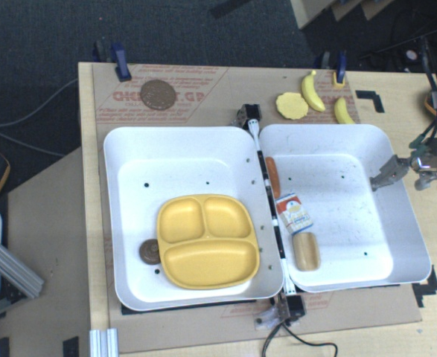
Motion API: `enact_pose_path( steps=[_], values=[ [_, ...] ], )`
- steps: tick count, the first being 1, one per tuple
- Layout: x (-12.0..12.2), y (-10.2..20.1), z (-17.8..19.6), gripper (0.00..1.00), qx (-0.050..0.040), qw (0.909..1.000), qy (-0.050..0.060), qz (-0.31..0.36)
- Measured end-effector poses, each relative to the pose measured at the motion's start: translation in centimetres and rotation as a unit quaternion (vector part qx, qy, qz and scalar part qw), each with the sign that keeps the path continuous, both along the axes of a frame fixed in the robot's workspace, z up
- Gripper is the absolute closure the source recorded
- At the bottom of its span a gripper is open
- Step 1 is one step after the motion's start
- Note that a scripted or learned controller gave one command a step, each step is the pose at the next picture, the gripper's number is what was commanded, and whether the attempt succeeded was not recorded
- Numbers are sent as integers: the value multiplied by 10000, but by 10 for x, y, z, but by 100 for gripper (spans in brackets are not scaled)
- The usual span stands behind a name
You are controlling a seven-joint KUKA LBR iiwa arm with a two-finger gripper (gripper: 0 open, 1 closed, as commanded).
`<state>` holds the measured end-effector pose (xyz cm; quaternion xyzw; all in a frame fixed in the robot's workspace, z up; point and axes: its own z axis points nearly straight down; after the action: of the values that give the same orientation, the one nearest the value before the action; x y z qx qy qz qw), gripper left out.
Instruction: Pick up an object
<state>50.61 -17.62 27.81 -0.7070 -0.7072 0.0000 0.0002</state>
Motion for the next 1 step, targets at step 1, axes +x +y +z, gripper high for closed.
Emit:
enact_pose_path(
  steps=[1],
  values=[
    [1,86,-140,0,36,10000,75,32]
  ],
)
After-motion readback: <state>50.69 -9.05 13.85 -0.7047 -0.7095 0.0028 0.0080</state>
